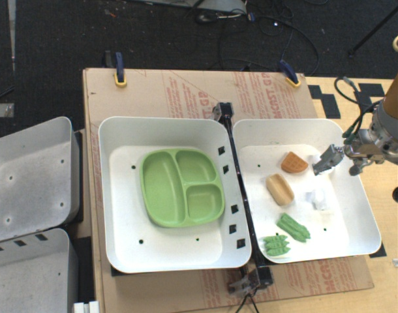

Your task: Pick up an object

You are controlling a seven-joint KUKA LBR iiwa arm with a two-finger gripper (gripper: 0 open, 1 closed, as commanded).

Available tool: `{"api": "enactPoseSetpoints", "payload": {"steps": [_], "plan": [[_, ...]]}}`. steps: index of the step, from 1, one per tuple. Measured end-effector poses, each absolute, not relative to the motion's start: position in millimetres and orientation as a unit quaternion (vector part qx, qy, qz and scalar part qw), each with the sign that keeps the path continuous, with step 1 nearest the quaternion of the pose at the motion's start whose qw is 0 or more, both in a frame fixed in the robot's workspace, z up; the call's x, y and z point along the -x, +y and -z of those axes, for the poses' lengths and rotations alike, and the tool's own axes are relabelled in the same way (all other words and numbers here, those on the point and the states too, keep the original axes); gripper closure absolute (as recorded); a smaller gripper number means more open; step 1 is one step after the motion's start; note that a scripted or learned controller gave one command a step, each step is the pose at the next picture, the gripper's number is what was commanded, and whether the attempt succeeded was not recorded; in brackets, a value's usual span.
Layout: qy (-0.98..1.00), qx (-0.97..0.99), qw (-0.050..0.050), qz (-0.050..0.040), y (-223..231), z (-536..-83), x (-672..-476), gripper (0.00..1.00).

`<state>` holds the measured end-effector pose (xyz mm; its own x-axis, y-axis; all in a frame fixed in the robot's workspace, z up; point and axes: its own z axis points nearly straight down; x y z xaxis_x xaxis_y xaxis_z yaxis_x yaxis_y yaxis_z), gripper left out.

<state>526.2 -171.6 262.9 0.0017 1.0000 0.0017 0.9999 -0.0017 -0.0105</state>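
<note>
Grey metal gripper (340,160) hangs over the right bin (355,237) with fingers spread apart, holding nothing, just beside the orange wedge (294,163), not touching.

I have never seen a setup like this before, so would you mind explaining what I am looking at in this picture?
Gladly. One camera is fixed above a bench and looks down on it at a slant. On the bench sit two shallow white bins side by side. The left bin holds a green divided plate. The right bin holds small toy foods: an orange piece, a tan bread roll, two green pea pods, and a small white object that I cannot identify. From the right reaches a grey robot arm ending in a two-finger gripper, which hangs over the right bin near the orange piece. Its job is to pick something up; nothing is visibly held.
</note>
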Motion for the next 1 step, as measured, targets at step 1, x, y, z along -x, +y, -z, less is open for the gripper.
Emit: {"api": "enactPoseSetpoints", "payload": {"steps": [1], "plan": [[-0.708, 0.707, 0.000, -0.0003, -171.2, -268.0, -528.3, 0.00]]}}
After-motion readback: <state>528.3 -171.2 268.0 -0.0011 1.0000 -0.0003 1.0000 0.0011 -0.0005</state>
